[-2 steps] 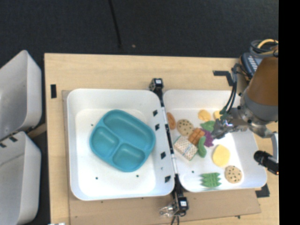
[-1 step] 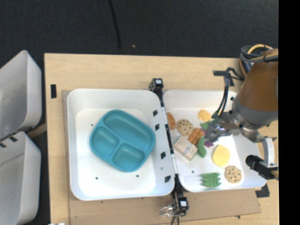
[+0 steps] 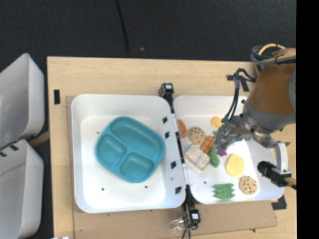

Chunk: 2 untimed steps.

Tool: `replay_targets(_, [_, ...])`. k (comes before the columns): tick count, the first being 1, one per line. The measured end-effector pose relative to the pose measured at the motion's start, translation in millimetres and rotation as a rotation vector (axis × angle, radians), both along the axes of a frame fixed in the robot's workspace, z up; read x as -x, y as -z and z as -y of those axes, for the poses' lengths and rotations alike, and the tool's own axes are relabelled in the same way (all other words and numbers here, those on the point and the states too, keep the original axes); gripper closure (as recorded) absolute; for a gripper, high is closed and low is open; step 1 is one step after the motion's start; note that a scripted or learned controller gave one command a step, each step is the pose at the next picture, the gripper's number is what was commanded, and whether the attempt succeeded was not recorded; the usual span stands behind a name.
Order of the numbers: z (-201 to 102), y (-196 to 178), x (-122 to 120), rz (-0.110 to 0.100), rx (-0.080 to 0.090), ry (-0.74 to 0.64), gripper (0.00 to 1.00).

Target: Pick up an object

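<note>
Left bin (image 3: 79, 148): smooth white plastic, holds one teal plate (image 3: 130, 149) with three moulded compartments, glossy, rounded corners.

Right bin (image 3: 199, 103): toy food, scattered. Two round speckled cookies (image 3: 196, 134), (image 3: 247, 184); a yellow oval piece (image 3: 235, 165); a green ridged piece (image 3: 224, 190) near the front wall; a pale patterned block (image 3: 197, 157) (tilted); an orange oblong (image 3: 182, 128) by the divider.

Gripper (image 3: 225, 136) sits low over the bin's middle cluster, just beside a purple item (image 3: 221, 152). Finger spread: cannot tell.
</note>
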<state>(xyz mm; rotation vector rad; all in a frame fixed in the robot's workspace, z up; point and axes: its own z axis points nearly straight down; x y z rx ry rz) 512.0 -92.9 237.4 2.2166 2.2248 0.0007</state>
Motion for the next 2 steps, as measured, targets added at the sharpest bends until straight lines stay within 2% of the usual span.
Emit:
replay_targets(1, [7.6, 0.2, 15.2, -0.001, 0.001, 0.004, 1.0])
replay_targets(2, [-1.8, 5.8, 14.2, -0.001, 0.0, 0.002, 1.0])
